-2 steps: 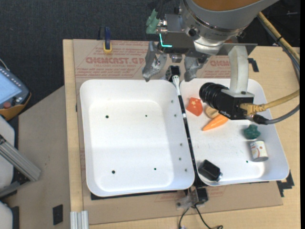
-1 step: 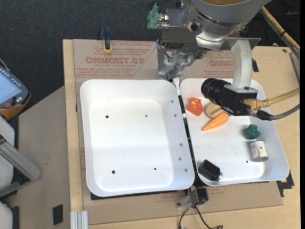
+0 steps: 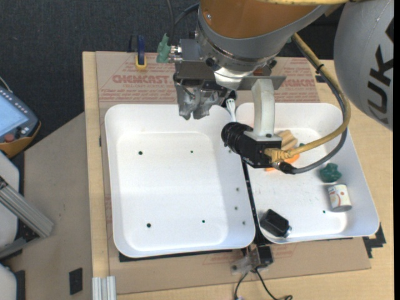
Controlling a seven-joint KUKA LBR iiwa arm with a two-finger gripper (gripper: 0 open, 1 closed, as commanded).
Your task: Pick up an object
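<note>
Well right of the end effector [image 3: 196, 109] lies a green object [image 3: 330, 172].

Left bin [image 3: 169, 192] floor: open access throughout. Right bin [image 3: 306, 212]: obstacles are a black block [image 3: 275, 222] at the near rim, and a white canister [image 3: 339, 197] and green piece [image 3: 330, 172] near the right wall (close together). The floor between these groups is passable.

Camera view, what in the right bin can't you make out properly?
In the camera view:
Orange thing: mostly covered by fittings on the arm, so its shape is unclear.
Tan thing behind it: partly hidden by the same fittings.
White container: its red marking is too small to read.
Black thing: too dark for detail.
</note>
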